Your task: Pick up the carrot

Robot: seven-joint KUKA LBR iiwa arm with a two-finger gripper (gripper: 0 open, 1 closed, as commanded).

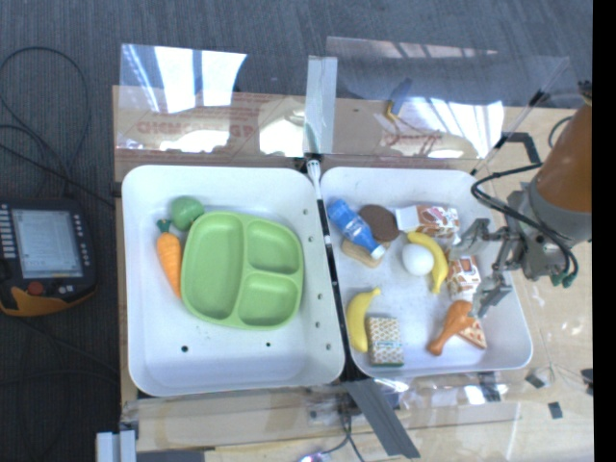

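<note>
1. Carrot (169, 259) lies in the left bin (144, 354), near its left wall, lengthwise, green top toward the far edge, tip toward the near edge.
2. Prob. a light, stiff plastic toy w/ a smooth, slippery, tapered skin; best taken across the thick upper half, where it won't squirt out.
3. Green divided plate (243, 269) touches the carrot's right side, so little room for a finger there; a green round veg (187, 210) sits just beside its top.
4. Right bin (520, 349) holds a blue bottle (348, 223), bananas (363, 318), an egg (418, 258), a drumstick (449, 327) & snack packs.
5. Hand (489, 268) hovers over the right bin's right edge, fingers spread wide, holding nothing, well apart from the carrot.
</note>
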